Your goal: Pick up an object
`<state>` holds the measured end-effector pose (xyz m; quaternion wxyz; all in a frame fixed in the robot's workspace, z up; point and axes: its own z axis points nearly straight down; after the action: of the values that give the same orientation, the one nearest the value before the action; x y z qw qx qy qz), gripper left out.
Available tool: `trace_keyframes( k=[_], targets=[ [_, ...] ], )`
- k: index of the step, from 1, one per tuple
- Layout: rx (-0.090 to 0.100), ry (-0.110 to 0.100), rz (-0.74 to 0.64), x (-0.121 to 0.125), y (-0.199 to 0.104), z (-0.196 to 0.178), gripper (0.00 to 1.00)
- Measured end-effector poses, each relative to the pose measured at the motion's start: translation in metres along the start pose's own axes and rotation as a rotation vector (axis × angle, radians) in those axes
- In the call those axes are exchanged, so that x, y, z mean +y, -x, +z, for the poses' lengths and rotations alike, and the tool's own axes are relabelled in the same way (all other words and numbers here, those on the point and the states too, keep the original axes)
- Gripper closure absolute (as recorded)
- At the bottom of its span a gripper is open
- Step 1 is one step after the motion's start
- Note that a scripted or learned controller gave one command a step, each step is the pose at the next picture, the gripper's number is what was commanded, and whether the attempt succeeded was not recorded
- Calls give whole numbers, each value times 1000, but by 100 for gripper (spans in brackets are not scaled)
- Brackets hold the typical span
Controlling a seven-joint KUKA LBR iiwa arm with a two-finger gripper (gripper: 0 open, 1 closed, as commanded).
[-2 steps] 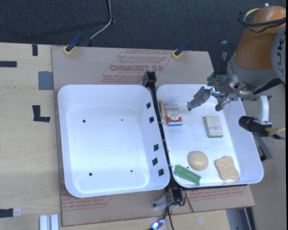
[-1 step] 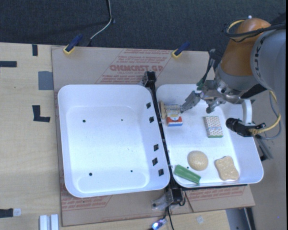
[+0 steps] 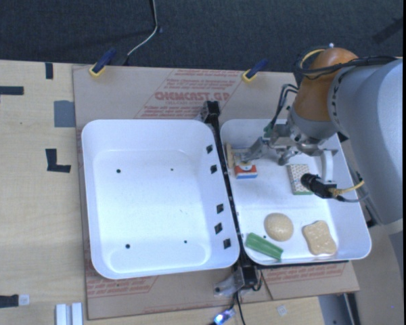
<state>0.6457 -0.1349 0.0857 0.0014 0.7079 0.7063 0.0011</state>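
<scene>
From above I see my gripper (image 3: 252, 156) lowered into the right bin (image 3: 355, 249), its finger state impossible to tell, poised just over a small red, white and blue block (image 3: 245, 171) by the dividing wall, seemingly lined up to grasp it.

left bin (image 3: 149, 202) open floor, right bin (image 3: 352, 249) crowded, arm (image 3: 365, 120) overhead

White bins (image 3: 149, 131), green block (image 3: 264, 246), tan sponge (image 3: 319, 238), beige ball (image 3: 279, 226).
</scene>
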Motion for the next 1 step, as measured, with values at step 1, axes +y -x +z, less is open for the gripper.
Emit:
trace_keyframes(
  k=[1],
  targets=[
    [0, 12, 1, -50, 15, -5, 0]
  ],
)
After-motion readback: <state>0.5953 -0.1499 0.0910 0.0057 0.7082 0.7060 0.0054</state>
